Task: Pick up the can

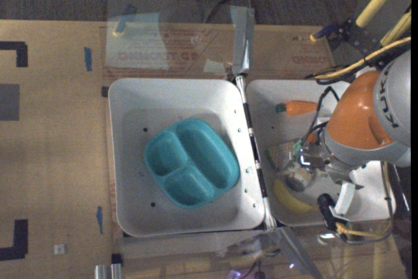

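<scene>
The can (282,153) appears as a dull, silvery patch lying in the right bin (264,96), toward the lower right of the frame, just left of the arm's wrist; it is small and partly blurred, so its exact pose cannot be told. Just below it, near the bin's lower edge, lies a yellow rounded object (289,198), and a grey roundish thing (296,182) sits at its upper edge, too unclear to name. Higher in the same bin, near its upper wall, an orange carrot-shaped toy (298,108) with a green tip lies on its side, pointing left. The gripper (305,160) hangs low in this bin, right of the can and very near it, under the arm's orange band (356,117); whether the fingers are spread or closed, and whether they have hold of anything, cannot be told from this angle. The left bin (124,153), in the middle of the frame, holds a teal divided plate (191,161) with three compartments, lying flat and turned at a slant, nothing in its compartments. Both bins rest side by side on the tan surface (52,160), which carries blue tape marks (87,59) at the left.
</scene>
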Controlling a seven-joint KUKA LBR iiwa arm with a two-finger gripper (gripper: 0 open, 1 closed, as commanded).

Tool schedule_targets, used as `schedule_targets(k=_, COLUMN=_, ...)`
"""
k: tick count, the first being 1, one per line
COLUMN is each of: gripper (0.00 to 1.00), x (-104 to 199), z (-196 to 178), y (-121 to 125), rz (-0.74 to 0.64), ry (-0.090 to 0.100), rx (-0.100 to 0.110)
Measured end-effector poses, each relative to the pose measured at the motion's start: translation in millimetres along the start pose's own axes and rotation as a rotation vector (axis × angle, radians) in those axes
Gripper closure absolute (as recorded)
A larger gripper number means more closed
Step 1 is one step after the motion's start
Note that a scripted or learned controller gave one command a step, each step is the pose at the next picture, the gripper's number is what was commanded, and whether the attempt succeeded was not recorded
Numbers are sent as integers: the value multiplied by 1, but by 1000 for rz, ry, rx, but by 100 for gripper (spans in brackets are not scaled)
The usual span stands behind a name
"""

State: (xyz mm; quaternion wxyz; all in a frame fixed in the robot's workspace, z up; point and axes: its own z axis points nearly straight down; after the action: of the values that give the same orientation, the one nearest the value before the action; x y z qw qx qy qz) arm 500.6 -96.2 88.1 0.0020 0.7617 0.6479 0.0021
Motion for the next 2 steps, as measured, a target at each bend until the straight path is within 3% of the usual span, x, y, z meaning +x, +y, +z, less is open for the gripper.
schedule_targets(k=1, gripper=0, x=0, z=0, y=0, rz=0, ry=0, rx=0)
schedule_targets(k=2, gripper=100, x=-3, z=-10, y=2, rz=6, ry=-2, rx=-6)
